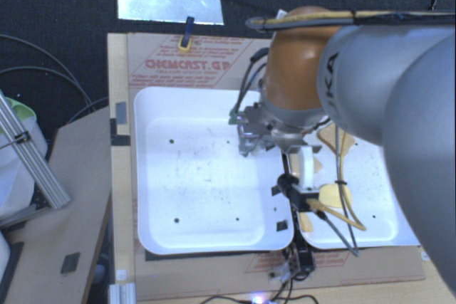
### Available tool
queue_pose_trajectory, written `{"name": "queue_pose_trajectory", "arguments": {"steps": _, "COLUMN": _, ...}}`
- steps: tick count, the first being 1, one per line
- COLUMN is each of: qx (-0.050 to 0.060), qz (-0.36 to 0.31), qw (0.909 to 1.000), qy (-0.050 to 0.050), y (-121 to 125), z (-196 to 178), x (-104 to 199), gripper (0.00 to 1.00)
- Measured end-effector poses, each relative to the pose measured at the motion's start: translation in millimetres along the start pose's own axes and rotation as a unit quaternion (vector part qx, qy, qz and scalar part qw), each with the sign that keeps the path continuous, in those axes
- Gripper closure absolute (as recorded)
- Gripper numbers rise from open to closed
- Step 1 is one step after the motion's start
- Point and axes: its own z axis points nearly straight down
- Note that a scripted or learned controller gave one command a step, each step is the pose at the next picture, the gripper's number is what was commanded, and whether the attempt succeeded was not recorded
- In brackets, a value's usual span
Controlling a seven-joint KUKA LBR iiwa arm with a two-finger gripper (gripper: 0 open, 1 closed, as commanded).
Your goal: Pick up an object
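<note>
Red block lettering reads "CHEMCAST GP" on the brown paper-faced sheet point(187, 62) lying under the two bins, with smaller red lines above and below it (too fine to make out). Dark letters "KA" show on the grey arm point(333, 85).

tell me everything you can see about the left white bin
The left white bin is a shallow tray of glossy white plastic with rounded corners and a raised rim. Its floor shows a few small dark dots and faint scuff marks. It lies flat on a brown board printed with red lettering, beside the right bin, their rims meeting near the middle. The arm's wrist hangs over its right edge.
</note>
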Motion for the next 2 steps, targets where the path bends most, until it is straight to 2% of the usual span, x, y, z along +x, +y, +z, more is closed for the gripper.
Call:
{"name": "queue_pose_trajectory", "arguments": {"steps": 1, "qx": -0.015, "qz": -0.004, "qw": 0.9999, "qy": 0.004, "y": -14.4, "z": -211.4, "x": 24.7, "gripper": 1.0}}
{"name": "queue_pose_trajectory", "arguments": {"steps": 2, "qx": -0.001, "qz": -0.006, "qw": 1.0, "qy": 0.0, "y": -56.6, "z": -114.0, "x": 89.0, "gripper": 1.0}}
